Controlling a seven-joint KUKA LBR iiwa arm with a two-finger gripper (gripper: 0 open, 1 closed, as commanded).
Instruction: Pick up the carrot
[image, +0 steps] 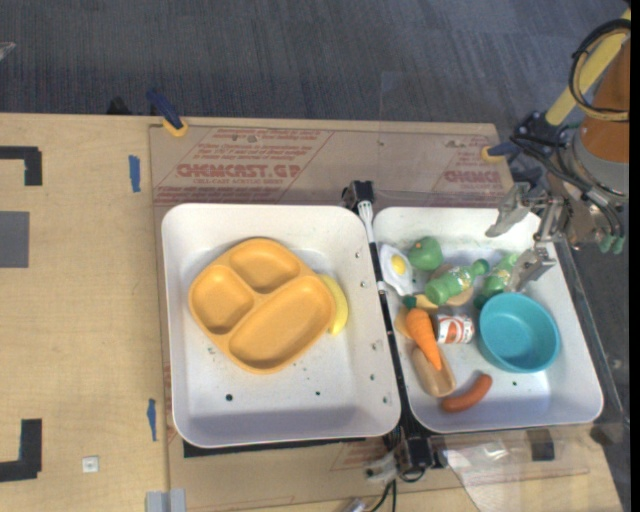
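Observation:
The carrot (426, 340) is orange and lies in the right bin (580, 400), left of centre, with its tip pointing toward the front. It rests partly on a tan piece (436, 381). My gripper (525, 240) hangs over the bin's far right corner, above and to the right of the carrot, well apart from it. Its fingers (507, 214) are spread open with nothing between them.
Around the carrot lie a red-and-white can (457, 330), a blue bowl (517, 333), a sausage (467, 393), green vegetables (448, 286) and a fried egg (398, 268). The left bin (190, 400) holds an orange divided plate (262, 303) and a banana (339, 306).

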